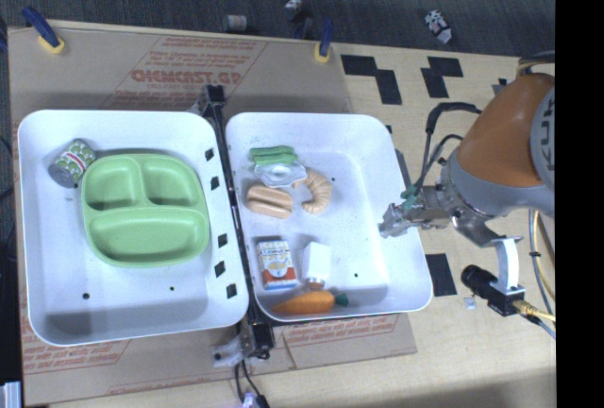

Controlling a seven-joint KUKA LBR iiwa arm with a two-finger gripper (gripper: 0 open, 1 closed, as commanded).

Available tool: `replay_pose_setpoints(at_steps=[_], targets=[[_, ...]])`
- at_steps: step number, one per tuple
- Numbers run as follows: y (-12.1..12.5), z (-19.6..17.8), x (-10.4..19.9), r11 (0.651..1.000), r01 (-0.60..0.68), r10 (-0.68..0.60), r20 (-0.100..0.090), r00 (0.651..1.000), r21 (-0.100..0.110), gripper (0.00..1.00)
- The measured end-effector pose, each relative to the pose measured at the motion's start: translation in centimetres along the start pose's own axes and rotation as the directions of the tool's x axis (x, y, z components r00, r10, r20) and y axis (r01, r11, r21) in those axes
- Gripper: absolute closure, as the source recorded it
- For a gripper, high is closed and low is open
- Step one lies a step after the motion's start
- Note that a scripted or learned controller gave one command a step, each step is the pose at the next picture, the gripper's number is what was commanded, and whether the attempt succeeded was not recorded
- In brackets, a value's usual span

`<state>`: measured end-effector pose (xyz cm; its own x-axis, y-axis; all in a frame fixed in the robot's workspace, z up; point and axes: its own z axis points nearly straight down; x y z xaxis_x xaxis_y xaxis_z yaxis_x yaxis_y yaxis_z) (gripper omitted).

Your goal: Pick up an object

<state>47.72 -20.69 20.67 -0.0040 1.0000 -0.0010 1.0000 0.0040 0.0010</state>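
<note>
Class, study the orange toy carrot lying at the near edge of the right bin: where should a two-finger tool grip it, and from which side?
Grip the orange toy carrot across its thick middle, coming straight down from above. It lies flat, lengthwise along the right white bin's near wall, green tip pointing right, so the fingers should probably close across its narrow width. The wall looks close, leaving little room for a finger there.

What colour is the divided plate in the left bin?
Light green, seen clearly in the camera view: the light green divided plastic plate.
</note>
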Motion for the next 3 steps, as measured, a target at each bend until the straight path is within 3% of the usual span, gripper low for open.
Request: replay_pose_setpoints(at_steps=[1, 3], targets=[[0.1, -3.5, 0.6, 1.000, 0.002, -0.002, 0.000, 1.000, -0.001, 1.00], [0.0, -1.6, 6.0, 1.000, 0.004, -0.004, -0.001, 1.000, 0.002, 1.00]])
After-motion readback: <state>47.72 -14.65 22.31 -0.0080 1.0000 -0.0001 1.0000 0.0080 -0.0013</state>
